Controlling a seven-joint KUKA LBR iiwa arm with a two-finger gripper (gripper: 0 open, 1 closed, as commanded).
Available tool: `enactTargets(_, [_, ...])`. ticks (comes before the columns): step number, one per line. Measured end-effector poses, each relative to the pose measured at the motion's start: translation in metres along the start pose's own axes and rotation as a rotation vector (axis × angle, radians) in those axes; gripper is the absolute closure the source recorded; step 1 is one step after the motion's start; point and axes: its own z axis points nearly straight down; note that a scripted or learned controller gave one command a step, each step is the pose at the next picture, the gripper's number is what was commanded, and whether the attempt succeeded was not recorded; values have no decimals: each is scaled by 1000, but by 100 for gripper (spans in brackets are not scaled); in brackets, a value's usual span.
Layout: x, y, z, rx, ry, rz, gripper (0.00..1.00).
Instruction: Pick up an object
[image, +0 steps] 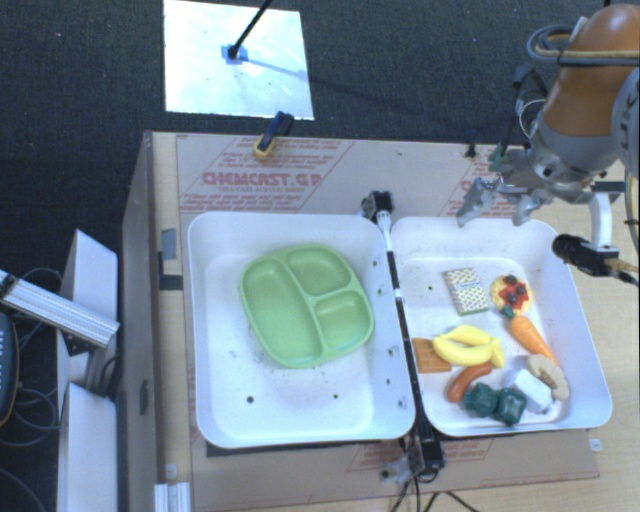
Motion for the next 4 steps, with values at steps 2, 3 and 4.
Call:
enactTargets(2, [-82,24,176,1,0,2,0])
enactTargets(3, [-102,25,174,-2,-1,2,0])
enactTargets(4, [-104,25,174,-3,-1,1,0])
